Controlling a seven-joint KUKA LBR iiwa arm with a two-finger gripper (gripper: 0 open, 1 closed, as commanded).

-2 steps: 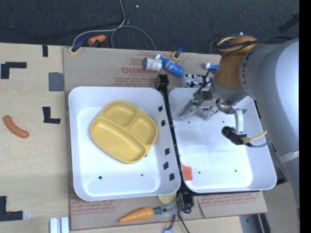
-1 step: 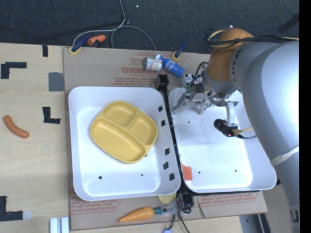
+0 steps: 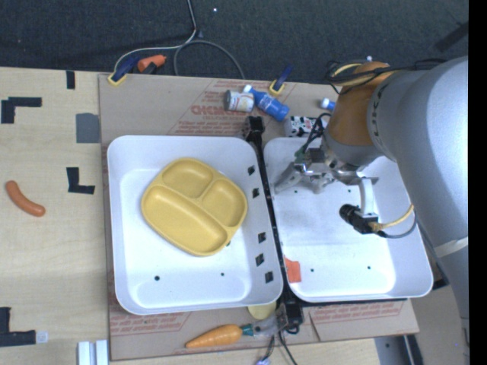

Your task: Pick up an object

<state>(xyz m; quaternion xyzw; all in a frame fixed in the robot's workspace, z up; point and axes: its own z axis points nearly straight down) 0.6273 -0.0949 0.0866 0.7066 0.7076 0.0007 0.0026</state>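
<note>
My gripper (image 3: 299, 175) hangs over the right bin (image 3: 342, 276), grip state unclear, the yellow plate (image 3: 195, 205) lying in the left bin (image 3: 137, 280).

Two bins sit side by side on the worktop (image 3: 46, 295). The left bin (image 3: 129, 280) has a plate with sections (image 3: 195, 205) lying in it, near the middle. The right bin (image 3: 380, 280) has the arm (image 3: 426, 128) reaching over it from the right, and the gripper (image 3: 304, 175) is over its back left part. A toy carrot (image 3: 214, 336) lies in front of the bins. A toy sausage (image 3: 24, 198) lies far to the left of the left bin. A small bottle (image 3: 259, 101) lies behind the bins, between them.
</note>
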